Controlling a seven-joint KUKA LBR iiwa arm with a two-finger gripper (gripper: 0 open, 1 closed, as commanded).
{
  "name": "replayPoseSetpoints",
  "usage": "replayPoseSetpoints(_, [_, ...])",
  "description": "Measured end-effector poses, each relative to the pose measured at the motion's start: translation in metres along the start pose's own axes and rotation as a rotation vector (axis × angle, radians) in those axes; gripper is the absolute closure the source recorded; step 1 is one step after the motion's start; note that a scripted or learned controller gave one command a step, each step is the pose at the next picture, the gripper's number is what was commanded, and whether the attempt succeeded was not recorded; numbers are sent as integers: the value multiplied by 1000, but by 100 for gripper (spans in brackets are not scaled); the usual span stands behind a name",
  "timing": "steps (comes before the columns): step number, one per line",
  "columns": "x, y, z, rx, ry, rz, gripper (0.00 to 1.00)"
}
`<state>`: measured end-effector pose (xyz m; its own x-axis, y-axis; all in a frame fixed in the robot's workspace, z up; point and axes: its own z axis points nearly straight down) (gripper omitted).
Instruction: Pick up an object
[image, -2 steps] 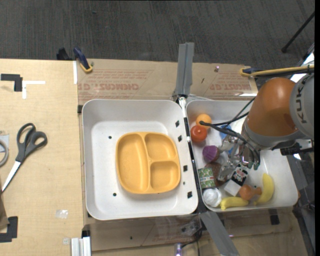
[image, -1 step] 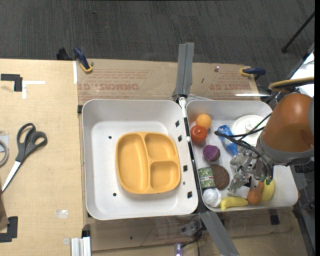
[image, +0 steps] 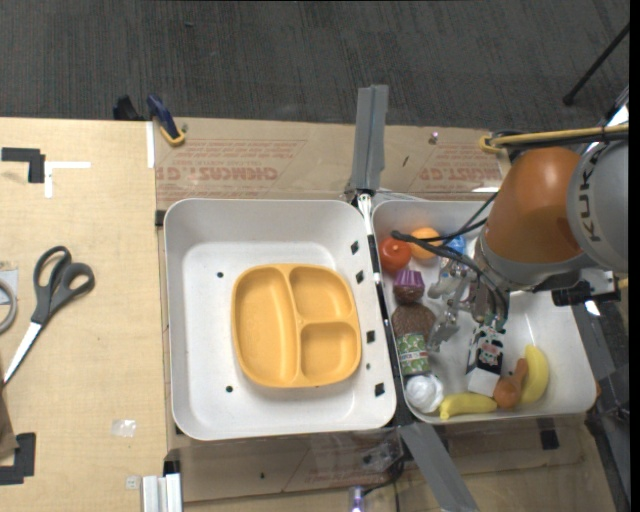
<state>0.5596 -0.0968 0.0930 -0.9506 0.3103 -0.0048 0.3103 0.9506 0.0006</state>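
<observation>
1. Gripper (image: 468, 305): hangs over the middle of the right bin (image: 560, 325), on the grey arm with the orange band. Whether its jaws are spread or pressed together cannot be told.
2. Small white-and-black box (image: 487, 355): on the right bin's floor, just below the gripper in the view.
3. Banana (image: 537, 372): near the bin's right front, beside an orange-brown piece (image: 512, 385).
4. Second banana (image: 467, 404): along the front wall.
5. White round thing (image: 422, 392), green packet (image: 412, 352), brown lump (image: 412, 320), purple piece (image: 408, 285): in a row along the bin's left wall.
6. Red fruit (image: 396, 252) and orange (image: 425, 240): in the back left corner.
7. Left bin (image: 200, 300): holds a yellow divided plate (image: 296, 325).
8. Scissors (image: 50, 290): on the bench, well apart at the left.
</observation>
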Motion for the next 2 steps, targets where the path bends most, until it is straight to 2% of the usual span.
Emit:
replayPoseSetpoints(1, [-104,-42,-82,0,-3,149,0])
replayPoseSetpoints(2, [-100,-7,-17,-6,-32,112,0])
